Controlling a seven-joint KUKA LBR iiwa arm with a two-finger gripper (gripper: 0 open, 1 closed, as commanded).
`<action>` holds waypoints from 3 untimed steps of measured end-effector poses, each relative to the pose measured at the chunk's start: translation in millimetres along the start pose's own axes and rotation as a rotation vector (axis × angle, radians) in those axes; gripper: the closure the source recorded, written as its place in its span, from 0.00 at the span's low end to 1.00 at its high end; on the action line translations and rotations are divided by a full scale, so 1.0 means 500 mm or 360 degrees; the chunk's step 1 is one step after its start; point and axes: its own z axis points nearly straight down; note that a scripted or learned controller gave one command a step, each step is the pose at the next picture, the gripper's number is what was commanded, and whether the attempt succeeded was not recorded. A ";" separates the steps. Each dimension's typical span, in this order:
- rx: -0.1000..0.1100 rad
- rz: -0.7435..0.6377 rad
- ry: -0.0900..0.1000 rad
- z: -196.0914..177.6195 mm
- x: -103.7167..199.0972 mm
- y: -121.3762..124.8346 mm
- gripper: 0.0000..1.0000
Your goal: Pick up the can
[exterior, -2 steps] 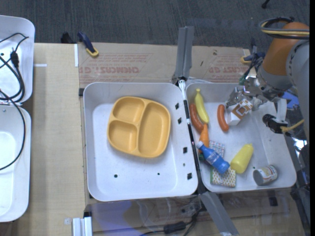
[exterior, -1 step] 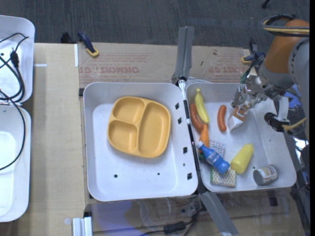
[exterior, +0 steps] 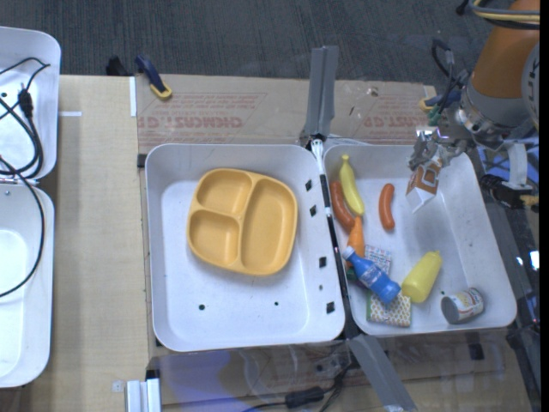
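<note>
The can [exterior: 463, 305] lies on its side in the near right corner of the right bin [exterior: 493, 230]; it is silver with a pale label. My gripper [exterior: 427, 154] hangs over the far part of that bin, well away from the can. Directly under it is a small brown and white carton [exterior: 423, 184], whose top meets the gripper's tip. Whether the carton is gripped or just stands beneath is not clear.
The right bin also holds a yellow bottle [exterior: 421, 277] beside the can, a blue bottle [exterior: 372, 275], a sponge [exterior: 390, 310], a banana [exterior: 349, 184], a carrot [exterior: 355, 234] and two sausages [exterior: 387, 206]. A yellow divided plate [exterior: 243, 221] sits in the left bin [exterior: 171, 316].
</note>
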 end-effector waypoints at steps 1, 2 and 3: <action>0.0001 0.0000 0.0000 0.001 0.000 0.000 0.00; 0.0003 0.0432 0.0000 -0.186 0.093 0.000 0.00; 0.0009 0.0385 0.0002 0.039 0.043 -0.110 0.00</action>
